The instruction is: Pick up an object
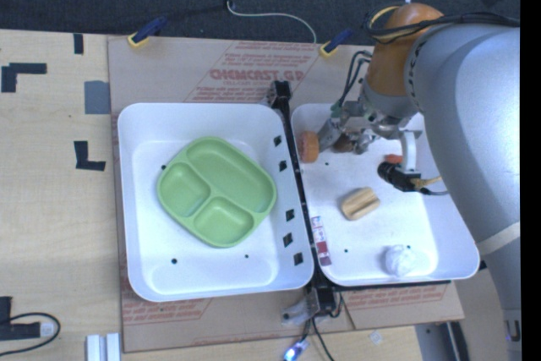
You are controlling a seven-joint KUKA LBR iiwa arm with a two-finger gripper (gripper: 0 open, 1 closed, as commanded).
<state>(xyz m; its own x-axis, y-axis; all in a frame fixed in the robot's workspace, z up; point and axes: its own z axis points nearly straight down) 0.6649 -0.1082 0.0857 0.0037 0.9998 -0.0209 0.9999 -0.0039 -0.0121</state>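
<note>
Presently the gripper (331,138) sits low in the upper left corner of the right bin (439,254), just beside a rounded orange-brown object (309,146); how wide it stands cannot be told. A tan wooden block (358,203) lies mid-bin, a crumpled white lump (397,259) lower right. The left bin (135,182) holds a smooth green compartmented plate (216,191).

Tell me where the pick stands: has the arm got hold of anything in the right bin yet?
Done: the gripper is down in the right bin, beside the orange-brown object near the divider. In hand: nothing I can confirm; the view doesn't show whether it grips that object. Left: secure and lift something. The tan block and white crumpled item lie untouched; the green divided plate sits in the left bin.
</note>
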